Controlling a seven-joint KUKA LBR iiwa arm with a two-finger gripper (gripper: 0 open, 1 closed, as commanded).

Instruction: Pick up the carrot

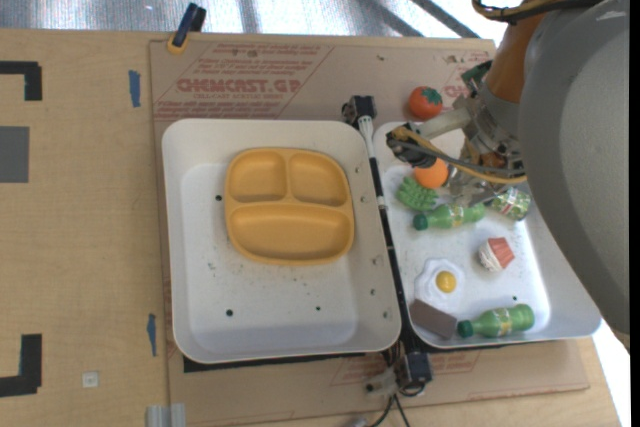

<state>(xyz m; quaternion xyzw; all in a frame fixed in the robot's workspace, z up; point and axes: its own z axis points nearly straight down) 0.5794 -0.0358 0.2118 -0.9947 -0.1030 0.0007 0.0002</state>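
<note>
The carrot (431, 174) lies in the upper left part of the right bin (560, 315). It has a short orange body, and its green leafy top (412, 194) points toward the bin's left wall. My gripper (468, 163) hangs low over the bin's upper part, just right of the carrot and very close to it. The wrist and the big grey arm hide its tips. Nothing can be seen held in it.
A yellow divided plate (290, 203) sits in the left bin (200, 315). The right bin also holds a green bottle (497, 320), a fried egg (440, 280), a brown block (431, 318), a red-and-white piece (495, 253) and a green item (455, 215). A toy tomato (425, 101) lies behind the bin.
</note>
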